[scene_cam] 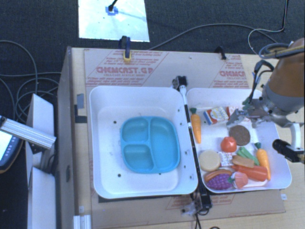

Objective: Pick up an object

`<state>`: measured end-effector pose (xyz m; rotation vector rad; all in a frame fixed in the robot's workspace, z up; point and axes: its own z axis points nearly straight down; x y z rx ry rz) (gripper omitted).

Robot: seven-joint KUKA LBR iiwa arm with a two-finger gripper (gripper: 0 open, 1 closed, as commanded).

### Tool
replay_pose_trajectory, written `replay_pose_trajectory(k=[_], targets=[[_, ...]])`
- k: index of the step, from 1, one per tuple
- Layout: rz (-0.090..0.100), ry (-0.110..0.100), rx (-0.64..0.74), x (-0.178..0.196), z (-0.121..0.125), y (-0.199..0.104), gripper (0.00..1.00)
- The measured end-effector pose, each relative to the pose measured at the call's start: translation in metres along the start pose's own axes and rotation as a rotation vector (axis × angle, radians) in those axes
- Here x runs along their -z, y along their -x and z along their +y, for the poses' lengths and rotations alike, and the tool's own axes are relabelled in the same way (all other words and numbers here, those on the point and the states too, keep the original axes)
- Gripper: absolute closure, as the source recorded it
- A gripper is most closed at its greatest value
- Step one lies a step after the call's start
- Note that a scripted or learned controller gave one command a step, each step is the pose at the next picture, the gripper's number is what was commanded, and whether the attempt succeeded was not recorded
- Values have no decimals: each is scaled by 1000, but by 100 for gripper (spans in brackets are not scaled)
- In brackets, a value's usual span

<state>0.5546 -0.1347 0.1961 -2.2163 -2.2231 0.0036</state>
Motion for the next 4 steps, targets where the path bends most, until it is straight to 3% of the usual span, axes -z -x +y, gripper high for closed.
replay_pose_trajectory(k=[1, 2, 3, 4], targets=[[1, 0, 2, -69, 69, 24, 0], [-1, 4, 3, -21, 114, 49, 0], [-1, 5, -1, -109, 30, 17, 0], [0, -13, -4, -116, 111, -14, 0]])
